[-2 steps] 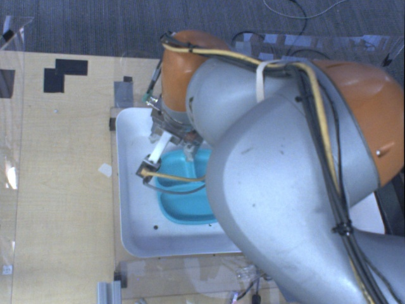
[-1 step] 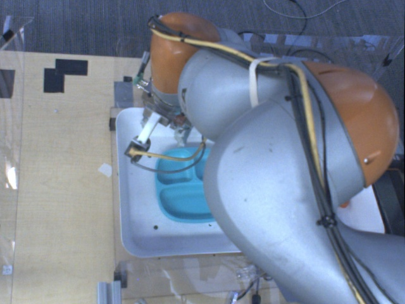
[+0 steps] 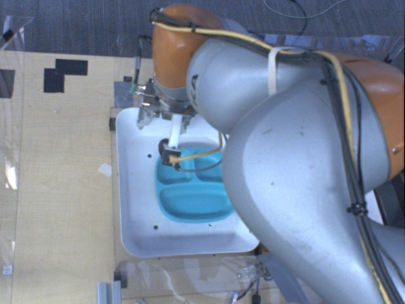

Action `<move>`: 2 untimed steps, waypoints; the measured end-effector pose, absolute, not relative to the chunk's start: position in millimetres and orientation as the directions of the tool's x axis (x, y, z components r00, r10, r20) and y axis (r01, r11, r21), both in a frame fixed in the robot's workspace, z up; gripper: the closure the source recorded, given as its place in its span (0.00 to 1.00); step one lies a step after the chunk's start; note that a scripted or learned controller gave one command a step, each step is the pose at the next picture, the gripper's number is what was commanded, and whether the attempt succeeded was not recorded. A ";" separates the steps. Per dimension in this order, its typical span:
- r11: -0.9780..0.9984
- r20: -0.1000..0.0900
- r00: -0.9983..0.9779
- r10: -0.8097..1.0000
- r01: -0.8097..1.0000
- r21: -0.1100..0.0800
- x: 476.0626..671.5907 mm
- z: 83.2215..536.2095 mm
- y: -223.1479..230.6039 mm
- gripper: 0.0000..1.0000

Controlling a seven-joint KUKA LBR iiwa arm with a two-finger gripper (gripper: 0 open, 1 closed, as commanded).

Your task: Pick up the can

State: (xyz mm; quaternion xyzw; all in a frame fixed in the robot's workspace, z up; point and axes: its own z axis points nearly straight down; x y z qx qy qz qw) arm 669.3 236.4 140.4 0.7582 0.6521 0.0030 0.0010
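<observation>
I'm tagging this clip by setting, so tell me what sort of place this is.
Most likely a robotics lab: a big grey-and-orange arm reaches over a shallow white bin on a pale wooden bench with black tape marks, and a loose cable lies on the carpet behind.

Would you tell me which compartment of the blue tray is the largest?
The long compartment at the blue tray's lower edge; the two above are smaller.

Can's look, pose and place impossible to tell past the grey arm [image 3: 285, 170]
</observation>
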 end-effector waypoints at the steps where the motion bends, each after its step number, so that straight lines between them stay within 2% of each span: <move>1: 0.100 0.001 -0.100 0.995 0.995 0.007 669.4 156.3 236.3 0.00; 2: 0.232 0.001 -0.232 0.973 0.973 0.006 662.1 130.4 209.6 0.00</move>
